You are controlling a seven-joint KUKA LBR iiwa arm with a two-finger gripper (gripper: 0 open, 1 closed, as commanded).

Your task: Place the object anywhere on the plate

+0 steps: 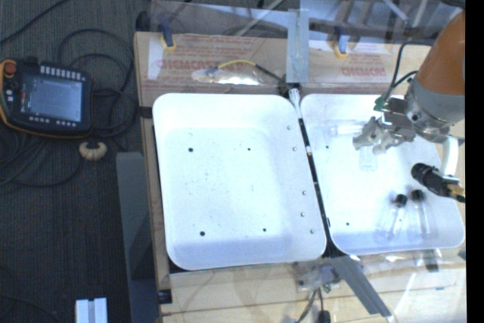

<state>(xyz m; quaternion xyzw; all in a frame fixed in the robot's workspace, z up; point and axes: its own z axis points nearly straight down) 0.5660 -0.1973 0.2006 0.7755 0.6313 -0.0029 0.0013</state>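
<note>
Controller (47,98): a black handheld unit with a screen, on the dark floor left of the desk, cables looping around it.
Desk (227,60): wooden, carrying two white bins side by side.
Left bin (234,178): white, shallow, with a few dark specks on its floor.
Right bin (344,193): white, touching the left bin along the middle seam.
Claw (368,155): hangs over the upper part of the right bin; whether it is apart or together cannot be told.
Vials (404,215): two clear, black-capped, lying near the right bin's lower right corner, apart from the claw.
Arm (442,79): grey with an orange band, reaching in from the right.
</note>
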